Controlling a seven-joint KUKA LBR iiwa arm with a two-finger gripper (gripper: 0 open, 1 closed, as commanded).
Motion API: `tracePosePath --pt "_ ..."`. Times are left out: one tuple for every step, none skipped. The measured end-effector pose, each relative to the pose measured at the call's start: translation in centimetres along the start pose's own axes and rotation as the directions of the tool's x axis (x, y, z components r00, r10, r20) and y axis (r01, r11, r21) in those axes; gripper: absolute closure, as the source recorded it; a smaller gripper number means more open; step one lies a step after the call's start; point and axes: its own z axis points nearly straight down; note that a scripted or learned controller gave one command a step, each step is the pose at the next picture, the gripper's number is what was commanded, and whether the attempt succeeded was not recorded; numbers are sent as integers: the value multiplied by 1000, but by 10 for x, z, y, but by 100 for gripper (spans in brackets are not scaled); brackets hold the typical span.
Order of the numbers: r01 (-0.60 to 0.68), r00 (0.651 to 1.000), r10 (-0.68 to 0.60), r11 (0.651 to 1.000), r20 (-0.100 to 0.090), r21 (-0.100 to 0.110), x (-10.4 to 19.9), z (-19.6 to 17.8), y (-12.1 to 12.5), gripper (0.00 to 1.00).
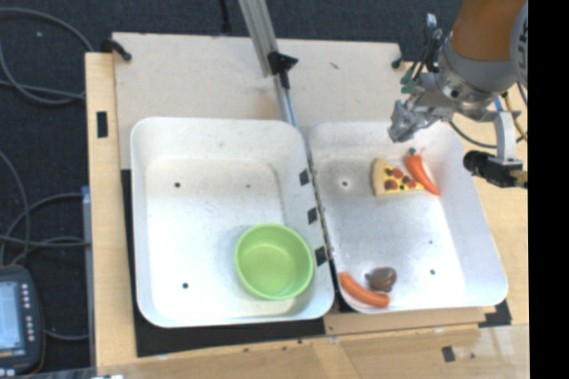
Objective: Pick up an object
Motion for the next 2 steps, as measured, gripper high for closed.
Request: tracePosePath --pt "1 1000 -1 1000 0 6 51 16 -4 100" --pt "1 1000 -1 1000 0 6 100 28 -9 100"
